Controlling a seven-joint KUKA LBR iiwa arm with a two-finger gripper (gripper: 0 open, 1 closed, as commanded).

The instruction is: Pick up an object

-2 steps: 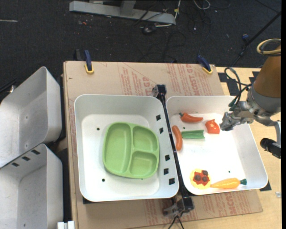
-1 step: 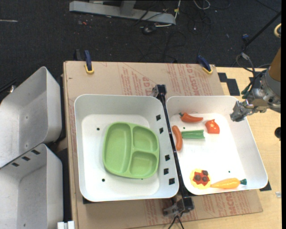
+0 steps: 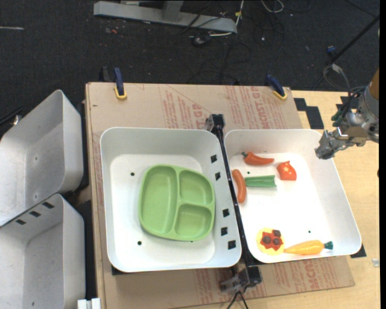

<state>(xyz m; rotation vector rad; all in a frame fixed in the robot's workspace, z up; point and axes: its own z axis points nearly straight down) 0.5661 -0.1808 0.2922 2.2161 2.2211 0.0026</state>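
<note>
At the far left, off the desk, two spare white tubs lie tilted one above the other against the dark floor. The desk itself is a brown board with red printed lettering, held by yellow-and-blue clamps along its far edge, and it carries two shallow white bins side by side. The left bin holds a green divided plate with three compartments, lying flat near the bin's middle. A black divider strip with small black tabs runs between the bins where their walls meet. In the right bin the toy foods lie apart from each other: an orange sausage just beside the dividing wall, a red-orange chili pepper above it, a green bean-like stick right of the sausage, and a small red piece near the stick's right end. Closer to the bin's near wall sit a yellow round piece with dark red toppings and, to its right, an orange carrot with a dark green tip. The hand hangs over the bin's far right rim, well apart from every item — nothing is seen between its fingers, and whether they are spread or closed cannot be told. Beyond the desk, cables and a grey metal bar lie on the black floor.
</note>
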